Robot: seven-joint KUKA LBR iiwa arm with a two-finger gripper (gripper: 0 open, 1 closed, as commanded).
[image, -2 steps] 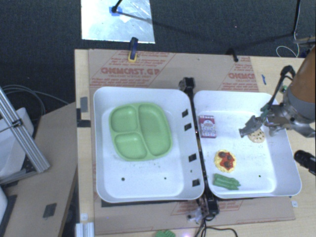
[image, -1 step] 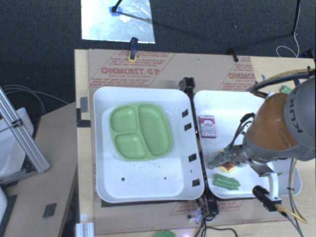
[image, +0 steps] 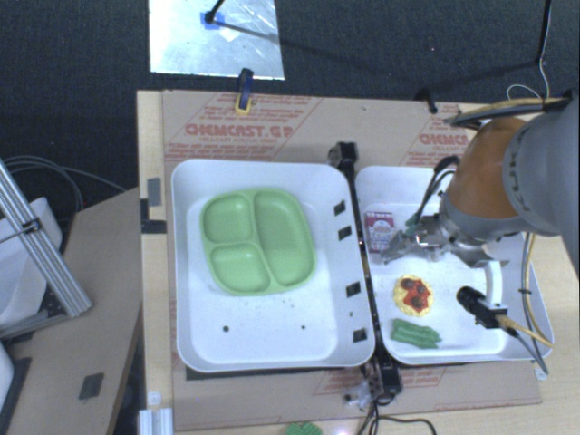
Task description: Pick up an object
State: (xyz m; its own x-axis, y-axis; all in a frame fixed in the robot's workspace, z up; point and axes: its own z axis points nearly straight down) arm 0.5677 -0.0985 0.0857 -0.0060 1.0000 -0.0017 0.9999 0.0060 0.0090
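Camera view from above the bench finds our gripper (image: 391, 246) low in the right bin (image: 395, 181), its metal fingers reaching toward the small red-and-white packet (image: 379, 227) near the bin's left wall; we cannot tell whether those fingers are spread or pressed together, and nothing is visibly caught between them. We judge the step in hand to be the approach to a grasp, with the pick not yet made. As we read it, the next move calls for the fingers to straddle the packet squarely and close on it before any lift, since it lies flat and close to the wall. Just below the gripper lies one yellow disc with red topping (image: 413, 295), a toy pizza by the look of it, and nearer the front edge one green bean-like piece (image: 416, 334). That makes three loose things in the right bin, one of each. Beyond the divider, the left bin (image: 195, 333) holds one green divided plate (image: 257, 241) with three compartments. We count two bins and one arm.
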